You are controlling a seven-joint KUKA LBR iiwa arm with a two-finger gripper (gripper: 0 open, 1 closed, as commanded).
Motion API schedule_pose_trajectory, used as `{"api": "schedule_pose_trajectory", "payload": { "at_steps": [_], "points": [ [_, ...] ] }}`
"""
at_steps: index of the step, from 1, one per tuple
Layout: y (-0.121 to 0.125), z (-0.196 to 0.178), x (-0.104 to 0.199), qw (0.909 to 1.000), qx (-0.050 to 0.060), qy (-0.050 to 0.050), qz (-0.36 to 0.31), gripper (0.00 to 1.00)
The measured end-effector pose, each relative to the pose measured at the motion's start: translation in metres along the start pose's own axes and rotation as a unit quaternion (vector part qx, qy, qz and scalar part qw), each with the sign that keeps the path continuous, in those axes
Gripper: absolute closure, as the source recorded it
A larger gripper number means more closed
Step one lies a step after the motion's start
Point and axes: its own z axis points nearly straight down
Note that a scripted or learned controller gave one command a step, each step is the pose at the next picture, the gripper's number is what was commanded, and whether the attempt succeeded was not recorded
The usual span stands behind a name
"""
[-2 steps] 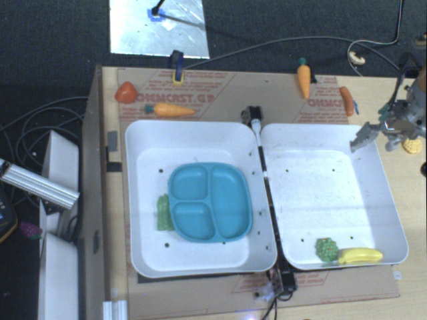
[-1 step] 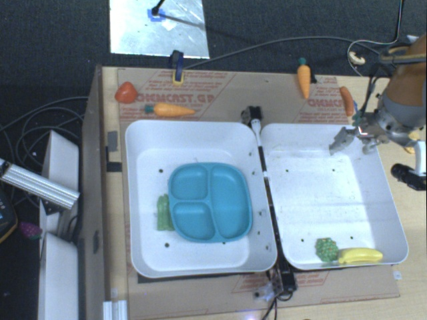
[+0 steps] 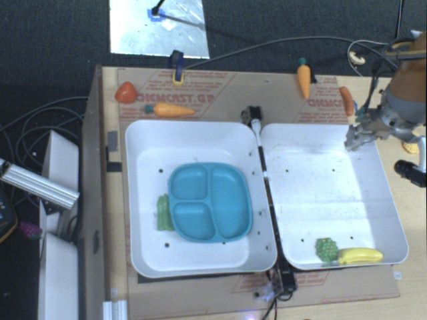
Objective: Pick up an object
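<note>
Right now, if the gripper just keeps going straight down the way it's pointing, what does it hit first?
Probably bare bin floor. The gripper points down over the far right corner of the right bin, with nothing lying under it. The broccoli and banana sit at the near edge, well clear. Depth is uncertain.

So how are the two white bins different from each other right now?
The left bin holds a blue divided plate with a green vegetable toy beside it; the right bin has no plate. The right bin's items, a toy broccoli and a yellow banana, sit at its near edge, and the tool hovers over its far corner. Both are shallow and white.
</note>
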Motion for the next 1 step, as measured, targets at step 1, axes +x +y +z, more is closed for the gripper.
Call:
{"api": "schedule_pose_trajectory", "payload": {
  "at_steps": [1],
  "points": [
    [0.0011,-0.0112,-0.0002,1.0,-0.002,-0.001,-0.002,1.0]
  ]
}}
